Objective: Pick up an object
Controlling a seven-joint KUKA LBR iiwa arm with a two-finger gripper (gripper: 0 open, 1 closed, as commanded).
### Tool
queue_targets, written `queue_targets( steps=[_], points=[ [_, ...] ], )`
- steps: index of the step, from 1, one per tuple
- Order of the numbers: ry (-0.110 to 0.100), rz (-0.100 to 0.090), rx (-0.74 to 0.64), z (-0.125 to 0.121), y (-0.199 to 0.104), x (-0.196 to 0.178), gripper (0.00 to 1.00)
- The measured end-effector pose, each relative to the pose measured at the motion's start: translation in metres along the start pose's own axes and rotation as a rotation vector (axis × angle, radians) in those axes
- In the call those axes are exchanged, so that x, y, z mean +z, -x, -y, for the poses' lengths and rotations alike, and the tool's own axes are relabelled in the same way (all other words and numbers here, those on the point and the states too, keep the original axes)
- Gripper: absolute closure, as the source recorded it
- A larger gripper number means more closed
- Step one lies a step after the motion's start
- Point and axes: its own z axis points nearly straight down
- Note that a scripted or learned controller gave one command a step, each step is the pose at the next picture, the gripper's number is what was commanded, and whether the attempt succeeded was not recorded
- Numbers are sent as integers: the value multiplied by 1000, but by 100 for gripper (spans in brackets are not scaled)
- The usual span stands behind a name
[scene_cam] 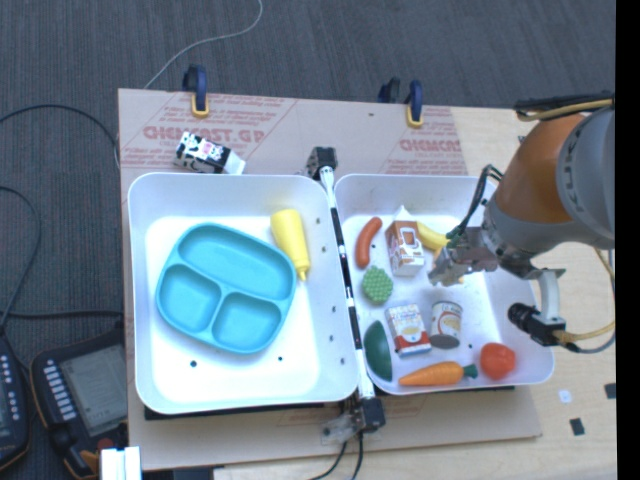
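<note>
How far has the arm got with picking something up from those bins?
Not far, it seems. The gripper sits low in the right bin, beside the banana and above the small can, but I see nothing between its fingers. The carrot, tomato and other toy foods lie on the bin floor. The grasp and the lift are still left.

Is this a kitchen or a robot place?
Probably a robot test lab, not a kitchen. A robot arm reaches over two white bins clamped to a board, the food, like the carrot, looks like a toy, and cables trail on the carpet.
</note>
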Motion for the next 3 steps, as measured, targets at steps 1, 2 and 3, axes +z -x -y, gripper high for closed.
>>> queue_targets(
  steps=[1,2,3],
  points=[
    [0,0,0,0,0,0,0],
    [15,5,1,-42,-18,23,0],
    [10,4,0,-41,-18,14,100]
  ],
)
